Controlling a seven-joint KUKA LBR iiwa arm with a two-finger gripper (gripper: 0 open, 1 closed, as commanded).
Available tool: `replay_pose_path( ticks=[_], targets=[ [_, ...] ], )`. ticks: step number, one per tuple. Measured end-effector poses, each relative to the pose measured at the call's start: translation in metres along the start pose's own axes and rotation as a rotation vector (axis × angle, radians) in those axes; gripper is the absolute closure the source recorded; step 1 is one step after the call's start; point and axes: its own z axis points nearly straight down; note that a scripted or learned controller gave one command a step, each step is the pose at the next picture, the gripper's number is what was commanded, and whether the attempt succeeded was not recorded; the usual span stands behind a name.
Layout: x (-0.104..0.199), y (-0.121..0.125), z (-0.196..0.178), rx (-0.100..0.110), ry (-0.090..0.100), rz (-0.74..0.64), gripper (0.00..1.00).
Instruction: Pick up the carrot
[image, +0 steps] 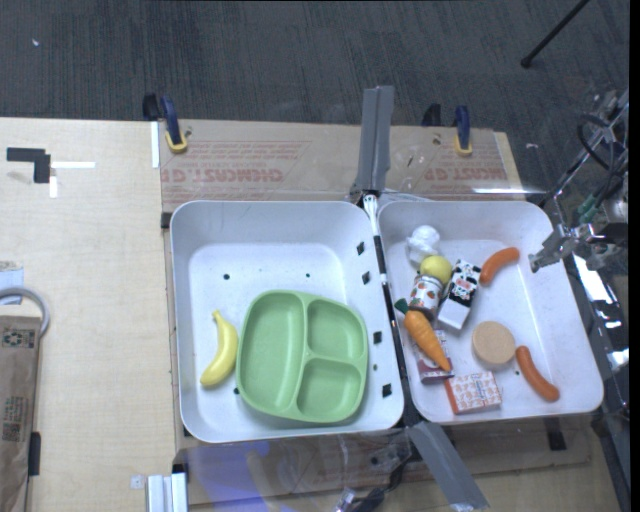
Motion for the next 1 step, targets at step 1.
replay_pose_path(
  ticks=[1],
  targets=[
    [0.0000, 0.0000, 0.0000, 0.000, 0.000, 0.000, 0.00]
  ],
)
